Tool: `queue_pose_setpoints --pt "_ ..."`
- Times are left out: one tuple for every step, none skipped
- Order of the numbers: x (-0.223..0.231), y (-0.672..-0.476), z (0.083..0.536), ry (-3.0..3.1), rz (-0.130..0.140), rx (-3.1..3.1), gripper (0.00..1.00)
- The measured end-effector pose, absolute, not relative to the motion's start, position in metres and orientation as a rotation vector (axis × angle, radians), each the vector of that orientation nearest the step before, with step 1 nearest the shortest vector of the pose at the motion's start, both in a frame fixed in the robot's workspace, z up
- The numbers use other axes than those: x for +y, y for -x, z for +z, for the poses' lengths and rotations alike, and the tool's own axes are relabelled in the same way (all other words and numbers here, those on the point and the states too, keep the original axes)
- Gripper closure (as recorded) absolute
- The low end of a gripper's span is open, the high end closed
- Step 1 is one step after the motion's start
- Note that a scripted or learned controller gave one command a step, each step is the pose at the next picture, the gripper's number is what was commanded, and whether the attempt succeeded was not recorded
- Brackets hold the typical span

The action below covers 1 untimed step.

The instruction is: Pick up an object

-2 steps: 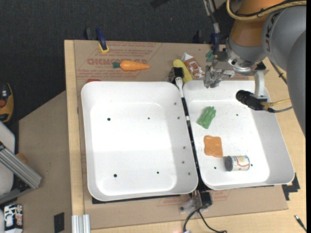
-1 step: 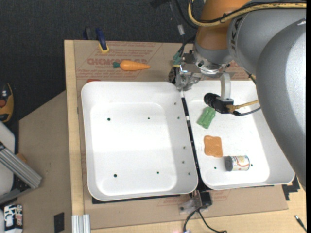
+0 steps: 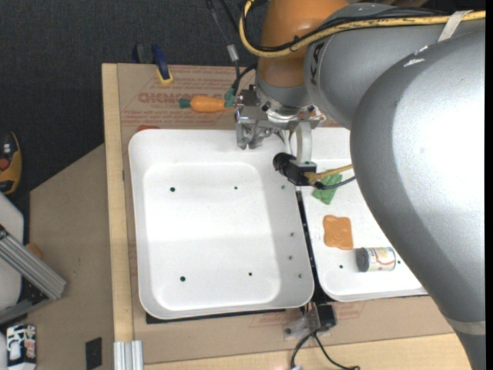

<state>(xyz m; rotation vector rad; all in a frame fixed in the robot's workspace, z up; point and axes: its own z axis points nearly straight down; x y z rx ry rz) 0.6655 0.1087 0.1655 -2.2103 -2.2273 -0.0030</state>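
My gripper (image 3: 249,136) hangs over the far edge of the left bin (image 3: 154,206), near its back right corner. An orange carrot-shaped toy with a green end (image 3: 206,104) lies on the cardboard just behind that bin, a little left of the gripper. In the right bin (image 3: 339,284) lie a green piece (image 3: 328,188), a flat orange-brown piece (image 3: 337,231) and a small can on its side (image 3: 376,259). The arm hides much of the right bin.
The grey arm with its orange band (image 3: 296,21) fills the upper right. A blue and yellow clamp (image 3: 162,64) sits at the bench's back edge. A black cable fitting (image 3: 286,165) hangs over the divide between the bins.
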Motion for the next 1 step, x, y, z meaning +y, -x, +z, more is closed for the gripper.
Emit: queue_pose_setpoints --pt "0.1345 -0.6677 0.2370 2.220 -0.013 -2.228 1.00"
